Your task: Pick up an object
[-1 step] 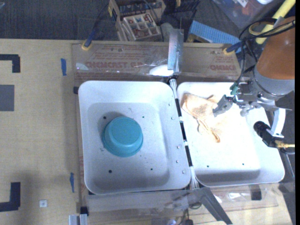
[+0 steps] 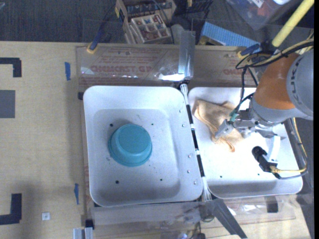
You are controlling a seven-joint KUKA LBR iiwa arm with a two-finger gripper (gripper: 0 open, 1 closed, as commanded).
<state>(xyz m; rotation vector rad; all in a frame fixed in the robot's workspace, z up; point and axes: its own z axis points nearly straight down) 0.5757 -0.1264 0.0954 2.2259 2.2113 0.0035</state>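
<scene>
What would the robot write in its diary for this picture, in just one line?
gripper: over right bin | touching crumpled tan cloth | no lift visible | blue plastic bowl: left bin

Pale wooden bench (image 2: 40,148) with black markings (image 2: 11,66); dark cluttered floor (image 2: 50,9) behind.

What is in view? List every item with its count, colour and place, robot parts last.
bins: two, white, side by side on the bench.
bowl: one, teal, upside down in the left bin.
cloth: one, tan, crumpled in the right bin, toward its far left corner.
box of books: one, brown, on the floor beyond the bins.
blue pad: one, blue, on the floor beyond the right bin.
tape marks: two, blue, on the bench left of the bins.
arm: one, grey with an orange band, reaching over the right bin from the right.
pincer: one, grey, low over the near edge of the cloth; grip state unclear.
</scene>
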